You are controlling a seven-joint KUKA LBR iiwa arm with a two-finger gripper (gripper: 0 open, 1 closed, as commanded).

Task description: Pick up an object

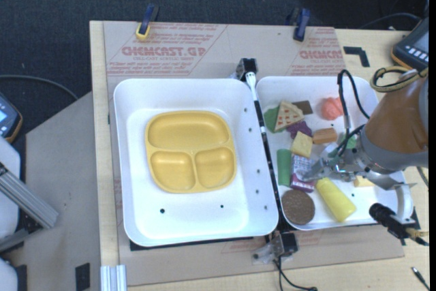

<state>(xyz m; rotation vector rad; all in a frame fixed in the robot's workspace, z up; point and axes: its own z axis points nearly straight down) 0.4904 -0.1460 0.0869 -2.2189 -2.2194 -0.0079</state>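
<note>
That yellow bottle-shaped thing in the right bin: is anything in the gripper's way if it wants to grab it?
Nothing visible blocks it. The gripper hangs just above the upper end of the yellow bottle, with no object between them. Neighbours crowd close, though: the brown round cookie lies just left and the purple packet sits beside the gripper.

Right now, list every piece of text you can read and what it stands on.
"CHEMCAST G.P": red print on the brown board behind the left bin.
Same red print, partly cut off, behind the right bin: only "CHEMCAST" can be made out.
Smaller red lines beneath both: too blurred to read.
</note>
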